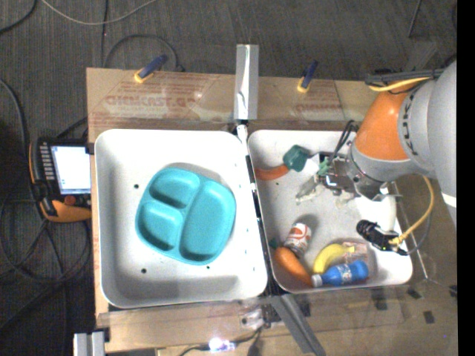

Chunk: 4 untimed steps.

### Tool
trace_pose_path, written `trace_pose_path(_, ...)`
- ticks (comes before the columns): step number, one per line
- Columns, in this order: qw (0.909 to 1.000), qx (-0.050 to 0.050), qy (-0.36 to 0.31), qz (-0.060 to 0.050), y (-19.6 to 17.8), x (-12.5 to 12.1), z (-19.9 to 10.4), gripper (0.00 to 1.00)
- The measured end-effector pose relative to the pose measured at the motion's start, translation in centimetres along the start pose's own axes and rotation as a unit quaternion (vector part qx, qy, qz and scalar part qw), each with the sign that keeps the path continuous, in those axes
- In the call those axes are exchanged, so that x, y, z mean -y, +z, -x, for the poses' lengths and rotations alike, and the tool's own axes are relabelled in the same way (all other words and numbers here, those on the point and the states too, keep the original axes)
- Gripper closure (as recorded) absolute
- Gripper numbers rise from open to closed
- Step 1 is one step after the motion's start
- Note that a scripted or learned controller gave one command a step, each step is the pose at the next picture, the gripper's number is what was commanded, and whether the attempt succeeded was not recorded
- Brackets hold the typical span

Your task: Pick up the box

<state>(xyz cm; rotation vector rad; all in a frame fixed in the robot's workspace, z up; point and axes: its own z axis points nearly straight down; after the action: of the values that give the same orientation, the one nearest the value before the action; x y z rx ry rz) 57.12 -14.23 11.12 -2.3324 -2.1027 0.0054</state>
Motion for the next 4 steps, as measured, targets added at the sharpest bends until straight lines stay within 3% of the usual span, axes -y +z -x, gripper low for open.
trace_pose_path(1,0.9998,0.003,0.017,0.01,2.0,2.9,-2.4,0.0)
trace_pose_path(2,0.9967,-0.001,0.081,0.007,2.1,-2.1,-0.3,0.0)
trace_pose_path(3,0.9876,0.0,0.157,0.0,0.3,-1.9,2.0,0.0)
trace_pose_path(4,0.9578,0.0,0.287,-0.001,-2.0,-0.6,1.0,0.0)
